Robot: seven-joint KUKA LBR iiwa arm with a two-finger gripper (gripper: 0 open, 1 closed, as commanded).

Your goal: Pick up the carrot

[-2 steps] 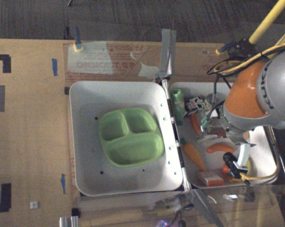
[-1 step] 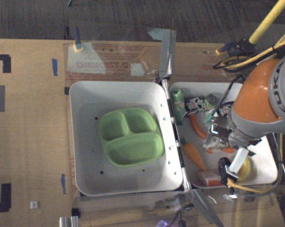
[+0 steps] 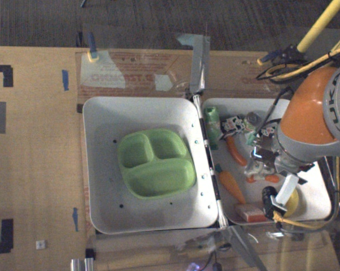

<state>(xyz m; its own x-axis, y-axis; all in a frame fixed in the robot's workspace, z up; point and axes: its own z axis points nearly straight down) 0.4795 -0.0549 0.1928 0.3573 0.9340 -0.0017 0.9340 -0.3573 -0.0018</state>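
Carrot [image 3: 231, 186] lies in the right bin [image 3: 322, 206] beside the gripper [image 3: 259, 161], whose grip is unclear.

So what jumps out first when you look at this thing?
Probably the green divided plate in the middle of the left bin. Next, the arm's big orange band at the right, hanging over the right bin, where orange carrots lie among small toys.
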